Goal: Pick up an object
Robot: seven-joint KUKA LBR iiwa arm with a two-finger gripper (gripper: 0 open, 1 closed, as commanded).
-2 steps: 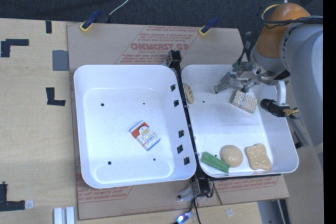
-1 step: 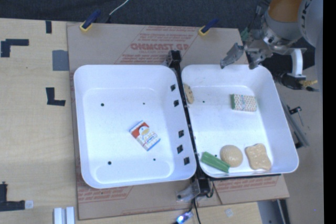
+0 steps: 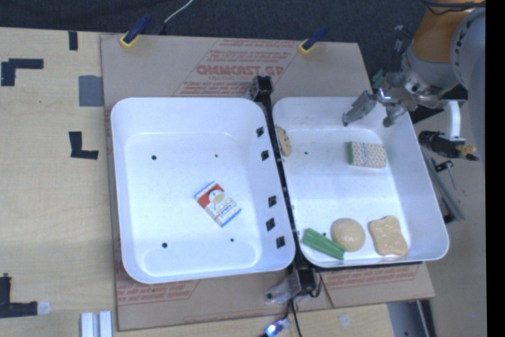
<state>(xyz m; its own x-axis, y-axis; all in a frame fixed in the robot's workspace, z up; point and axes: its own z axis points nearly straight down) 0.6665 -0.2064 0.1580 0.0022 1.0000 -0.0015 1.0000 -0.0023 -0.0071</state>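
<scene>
Nothing was lifted yet: the claw point(image 3: 371, 113) hung spread and bare above the sponge point(image 3: 367, 155) in the right bin point(image 3: 430, 193).

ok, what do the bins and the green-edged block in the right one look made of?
Bins: likely moulded plastic, glossy white; soft glare on rounded walls. Green-edged block: probably a sponge, matte, with a pale speckled face and a green strip at one end; can't confirm from this view.
</scene>
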